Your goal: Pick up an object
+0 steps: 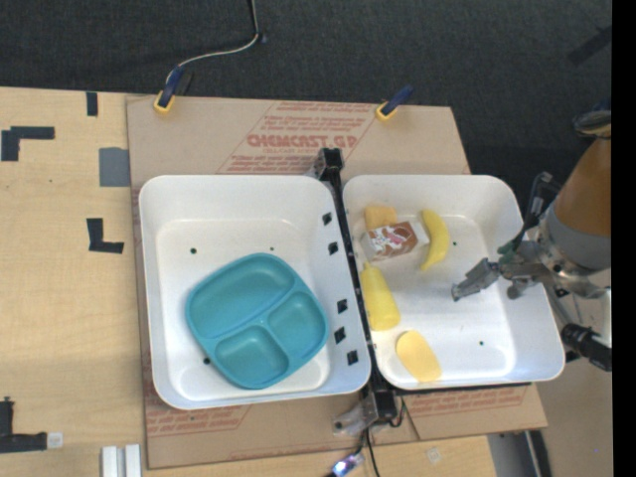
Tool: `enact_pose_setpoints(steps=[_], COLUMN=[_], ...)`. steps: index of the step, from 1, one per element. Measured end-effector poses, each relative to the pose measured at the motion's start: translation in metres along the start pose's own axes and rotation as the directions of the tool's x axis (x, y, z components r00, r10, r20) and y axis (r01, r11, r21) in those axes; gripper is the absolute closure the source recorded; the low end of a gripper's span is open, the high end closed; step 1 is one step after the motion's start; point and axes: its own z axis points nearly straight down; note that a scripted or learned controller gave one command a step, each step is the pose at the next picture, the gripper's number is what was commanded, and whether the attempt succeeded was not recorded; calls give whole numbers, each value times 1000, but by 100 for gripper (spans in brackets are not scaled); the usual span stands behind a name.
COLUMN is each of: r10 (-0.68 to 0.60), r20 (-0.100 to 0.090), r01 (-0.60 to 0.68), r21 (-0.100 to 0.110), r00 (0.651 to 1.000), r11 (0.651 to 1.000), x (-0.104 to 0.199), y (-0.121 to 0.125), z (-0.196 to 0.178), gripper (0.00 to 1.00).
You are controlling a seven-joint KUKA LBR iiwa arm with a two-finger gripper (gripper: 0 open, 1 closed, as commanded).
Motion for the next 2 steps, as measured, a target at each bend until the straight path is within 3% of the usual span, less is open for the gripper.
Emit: enact_pose_setpoints(steps=[1,2], r10=[-1,0], r20=[0,6], r01=[1,1], r21=[1,-17], r00=[1000,1000], r11=[1000,1000], x=[0,-12], y=[0,-16], z=[-10,-176], gripper=[100,100])
